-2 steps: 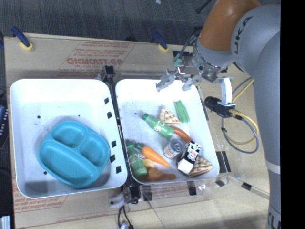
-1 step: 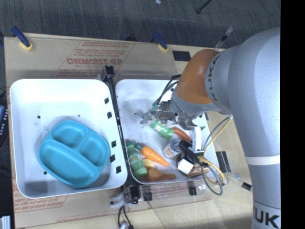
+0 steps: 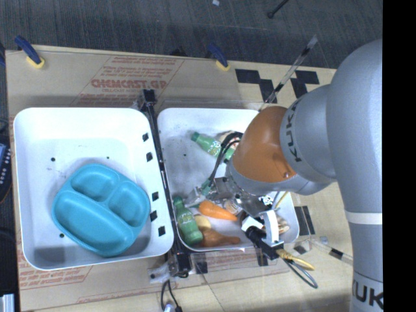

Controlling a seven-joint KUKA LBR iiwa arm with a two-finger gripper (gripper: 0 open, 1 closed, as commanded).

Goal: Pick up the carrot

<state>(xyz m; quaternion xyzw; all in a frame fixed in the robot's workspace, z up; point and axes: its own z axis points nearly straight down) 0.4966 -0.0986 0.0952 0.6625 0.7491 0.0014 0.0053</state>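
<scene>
The carrot [image 3: 218,211] is a short orange piece lying in the front part of the right bin [image 3: 174,148]. The gripper [image 3: 216,195] hangs low just above and behind it, under the orange wrist band, and the arm hides much of the bin's right side. Nothing visibly sits between the fingers. The carrot rests on the bin floor, touching or nearly touching the gripper's lower end.
Beside the carrot lie a green bottle [image 3: 186,220], a pale piece [image 3: 203,223] and a brown-orange item [image 3: 220,240] at the front wall. Another green bottle [image 3: 207,142] lies at the back. The left bin [image 3: 39,129] holds a blue divided tray [image 3: 101,208].
</scene>
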